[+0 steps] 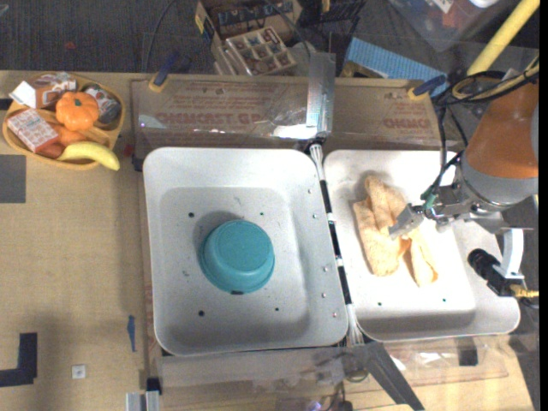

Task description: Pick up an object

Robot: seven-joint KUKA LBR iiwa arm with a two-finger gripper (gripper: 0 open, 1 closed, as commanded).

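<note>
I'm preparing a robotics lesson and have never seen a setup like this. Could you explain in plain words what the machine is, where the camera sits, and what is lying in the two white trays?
This is a single picture from a camera fixed above a bench, looking down at a slant. The grey machine with the orange band is a robot arm reaching in from the right. Its pincer is low over the right bin, beside some tan, bread-like pieces; whether it grips anything is unclear. The left bin holds an upturned teal bowl. Off to the far left sits a basket of toy food, including a banana and a small pumpkin.
</note>
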